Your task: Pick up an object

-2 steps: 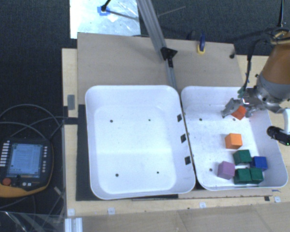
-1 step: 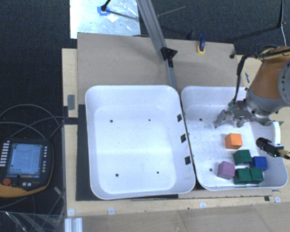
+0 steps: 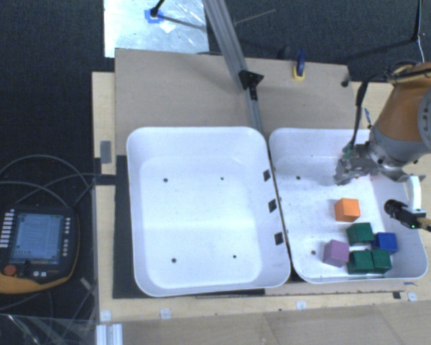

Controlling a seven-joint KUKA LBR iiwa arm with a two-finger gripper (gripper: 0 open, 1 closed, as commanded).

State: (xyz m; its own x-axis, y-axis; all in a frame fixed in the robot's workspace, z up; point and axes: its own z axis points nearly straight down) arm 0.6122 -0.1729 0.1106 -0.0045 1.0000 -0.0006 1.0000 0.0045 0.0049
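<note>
I see tool [image 3: 347, 169] low over right bin [image 3: 309, 149], right of frame; can't tell its opening or any hold. Worktop [image 3: 179, 92] tan board, dark carpet around, pendant [image 3: 32, 246] lower left. Orange cube [image 3: 347, 209] just below tool, apart. Purple cube [image 3: 336, 253], green blocks [image 3: 360, 233], blue cube [image 3: 386, 242] clustered lower right. Tool tips blurred.
</note>
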